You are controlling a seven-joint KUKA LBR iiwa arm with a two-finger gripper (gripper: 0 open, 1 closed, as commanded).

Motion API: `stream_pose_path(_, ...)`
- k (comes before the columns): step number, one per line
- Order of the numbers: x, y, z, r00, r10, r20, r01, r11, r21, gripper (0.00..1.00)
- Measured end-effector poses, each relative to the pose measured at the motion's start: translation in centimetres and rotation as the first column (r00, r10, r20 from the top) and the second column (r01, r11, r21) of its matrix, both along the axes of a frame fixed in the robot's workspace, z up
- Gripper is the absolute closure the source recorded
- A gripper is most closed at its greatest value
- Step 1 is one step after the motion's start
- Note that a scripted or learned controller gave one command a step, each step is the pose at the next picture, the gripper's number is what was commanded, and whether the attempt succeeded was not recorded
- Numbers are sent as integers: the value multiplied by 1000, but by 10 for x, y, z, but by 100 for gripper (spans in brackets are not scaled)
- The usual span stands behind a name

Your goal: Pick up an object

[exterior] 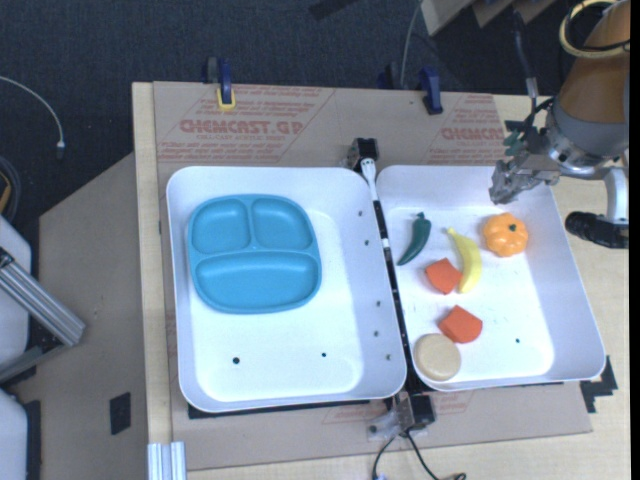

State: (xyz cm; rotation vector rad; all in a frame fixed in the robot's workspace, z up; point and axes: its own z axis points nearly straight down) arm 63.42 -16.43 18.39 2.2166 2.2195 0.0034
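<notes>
Pumpkin (504,235): a small orange toy, round and ribbed, with a smooth plastic look and a short stem, is seen just below the fingers (503,190) in the right bin (570,268), seemingly apart from them.
Gripper (510,183): a grey metal assembly is seen over the far edge of the right bin; whether it is spread or closed cannot be told, and nothing is seen between its tips.
Arm (597,78): a rounded grey body with a glossy orange band is seen up and to the right of the fingers.
Banana (465,260): a curved yellow piece is laid below and left of the fingers, beside the pumpkin.
Green pepper (414,239): a slim, tapered, dark green shape is laid further left of the fingers.
Red blocks (442,275): two chunky orange-red pieces are seen below the fingers, one touching the banana, the other (460,323) nearer the front.
Cream disc (438,357): a flat, round, matte piece is seen at the front of the right bin, well below the fingers.
Blue plate (255,252): a smooth, rounded tray with three compartments is seated in the left bin (280,368), well left of the fingers.
Board (300,118): a brown sheet with red printing is laid under both white bins.
</notes>
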Motion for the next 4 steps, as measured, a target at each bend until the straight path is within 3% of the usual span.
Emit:
stream_pose_path(1,1,0,18,1000,0,0,0,1000,0,100)
stream_pose_path(3,-22,99,42,1000,2,-7,-2,1000,3,100)
stream_pose_path(4,-23,147,33,1000,3,-8,-3,1000,3,100)
